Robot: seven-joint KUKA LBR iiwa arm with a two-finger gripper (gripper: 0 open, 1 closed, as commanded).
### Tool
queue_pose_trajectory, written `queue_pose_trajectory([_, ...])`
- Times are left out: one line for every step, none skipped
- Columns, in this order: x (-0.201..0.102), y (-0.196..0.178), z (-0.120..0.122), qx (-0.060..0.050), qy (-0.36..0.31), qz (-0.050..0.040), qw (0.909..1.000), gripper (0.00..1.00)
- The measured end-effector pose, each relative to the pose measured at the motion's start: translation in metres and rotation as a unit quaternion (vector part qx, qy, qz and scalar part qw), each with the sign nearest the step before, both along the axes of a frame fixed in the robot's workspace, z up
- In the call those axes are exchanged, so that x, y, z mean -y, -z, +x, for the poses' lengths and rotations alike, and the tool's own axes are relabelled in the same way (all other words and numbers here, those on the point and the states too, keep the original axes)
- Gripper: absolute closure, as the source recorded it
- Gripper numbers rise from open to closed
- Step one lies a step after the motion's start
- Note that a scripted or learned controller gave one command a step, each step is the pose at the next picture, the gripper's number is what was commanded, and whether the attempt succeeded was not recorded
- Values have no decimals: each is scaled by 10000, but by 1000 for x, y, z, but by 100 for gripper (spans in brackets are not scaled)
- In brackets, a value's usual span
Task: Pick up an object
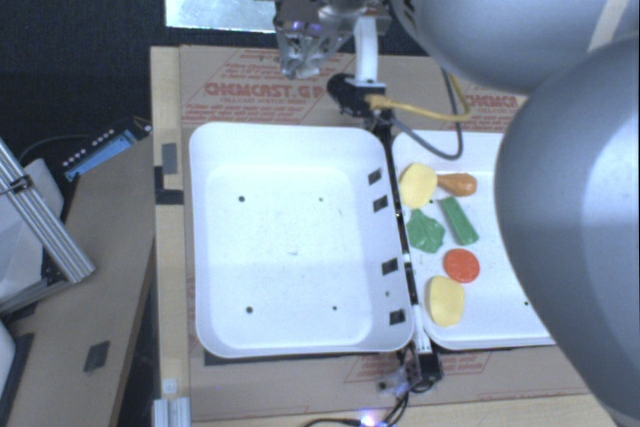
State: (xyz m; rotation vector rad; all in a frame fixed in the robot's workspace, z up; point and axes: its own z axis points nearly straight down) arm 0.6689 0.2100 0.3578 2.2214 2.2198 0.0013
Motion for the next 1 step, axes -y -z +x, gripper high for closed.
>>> queue_pose_trajectory([-2,-175,-58,94,-37,43,9999,100])
